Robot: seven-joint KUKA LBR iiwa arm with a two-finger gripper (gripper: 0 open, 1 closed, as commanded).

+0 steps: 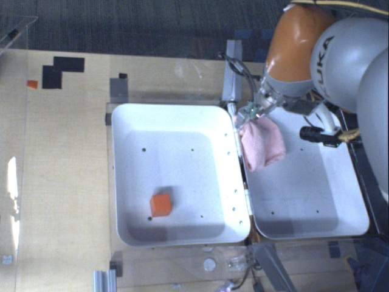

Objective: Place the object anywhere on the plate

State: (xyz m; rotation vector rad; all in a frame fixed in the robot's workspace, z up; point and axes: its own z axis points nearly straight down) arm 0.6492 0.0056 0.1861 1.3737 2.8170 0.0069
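Nearest the lens we log the KUKA arm (340,47): grey housing with an orange band, reaching in from the right and looming over the upper right of the frame.

Below its wrist we see the gripper (254,112), poised over the top end of the seam where the two bins meet. A pink cloth (262,143) hangs from it, the cloth's upper corner bunched between the fingers, so we record the tool as clamped on the cloth.

Cloth orientation: long axis runs roughly top to bottom in view, leaning slightly right toward its lower end. The pinched end points up at the gripper; the broader, rounded end points down. The cloth lies against the upper left corner of the right bin (316,212), its left edge just beside the seam.

Left bin (182,132): one small orange block (161,205) near the lower left of the floor, well apart from cloth and gripper. The rest of that floor reads as open white surface.

Right bin: floor below and right of the cloth is open down to the near rim. A black fitting (320,135) on the arm overhangs its upper right part.

We cannot make out any plate distinct from the bins.
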